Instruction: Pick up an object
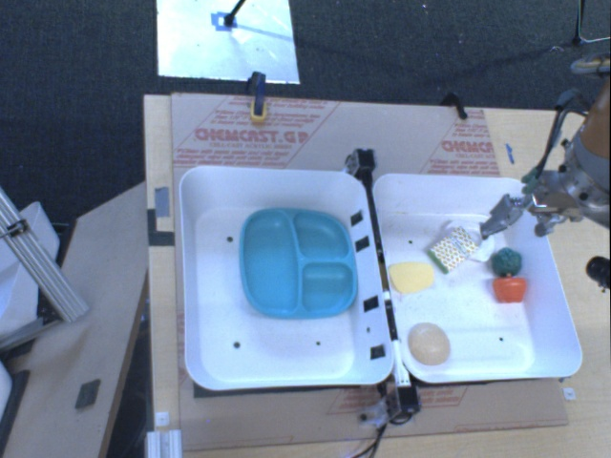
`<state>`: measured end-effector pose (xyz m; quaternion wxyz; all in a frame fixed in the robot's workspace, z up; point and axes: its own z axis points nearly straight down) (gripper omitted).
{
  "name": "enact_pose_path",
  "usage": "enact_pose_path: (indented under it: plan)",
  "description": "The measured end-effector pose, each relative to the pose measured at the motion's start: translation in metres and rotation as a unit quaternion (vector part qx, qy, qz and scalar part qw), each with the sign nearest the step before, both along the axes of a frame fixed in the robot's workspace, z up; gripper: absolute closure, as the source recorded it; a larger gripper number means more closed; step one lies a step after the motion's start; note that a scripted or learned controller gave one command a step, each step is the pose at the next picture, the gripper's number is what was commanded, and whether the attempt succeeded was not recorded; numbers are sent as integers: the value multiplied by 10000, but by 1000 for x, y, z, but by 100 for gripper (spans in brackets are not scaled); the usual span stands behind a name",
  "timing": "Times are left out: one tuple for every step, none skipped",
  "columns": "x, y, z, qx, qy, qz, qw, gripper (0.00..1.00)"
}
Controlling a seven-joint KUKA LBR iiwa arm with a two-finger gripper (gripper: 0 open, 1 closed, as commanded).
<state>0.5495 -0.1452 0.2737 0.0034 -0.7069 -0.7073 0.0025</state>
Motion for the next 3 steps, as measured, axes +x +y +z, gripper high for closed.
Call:
enact_pose_path:
  plan:
    - [2, 0, 5, -9, -50, 12, 10000, 0]
    - [-2, -9, -45, -6, -31, -2, 10000, 0]
    - [-5, -4, -88, -2, -31, 3, 10000, 0]
